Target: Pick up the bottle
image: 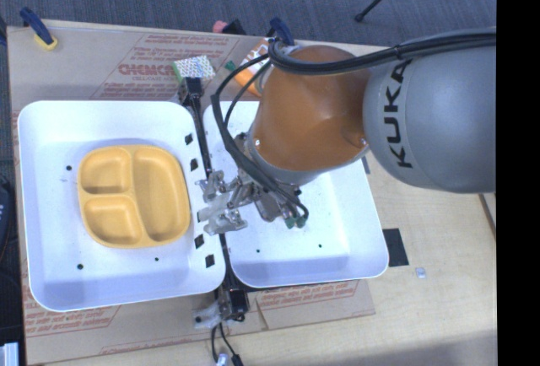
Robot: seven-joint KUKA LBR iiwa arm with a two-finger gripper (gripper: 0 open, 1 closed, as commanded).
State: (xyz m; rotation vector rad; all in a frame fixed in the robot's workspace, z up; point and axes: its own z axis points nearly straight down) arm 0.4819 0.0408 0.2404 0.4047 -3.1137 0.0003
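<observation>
My gripper (221, 206) hangs low over the left edge of the right bin (342, 229), close to the wall between the two bins. The arm's orange band (308, 111) and grey wrist cover most of that bin. An orange object (244, 78) peeks out behind the arm at the bin's far left corner; too little of it shows to tell what it is. I see no bottle shape in the uncovered part of the bin, and nothing visibly held at the gripper.
A yellow divided plate (133, 194) lies in the left bin (51, 271). A small patterned card (193, 67) sits on the cardboard behind the bins. Blue clamps (38, 27) hold the cardboard's far edge. Cables run along the divider.
</observation>
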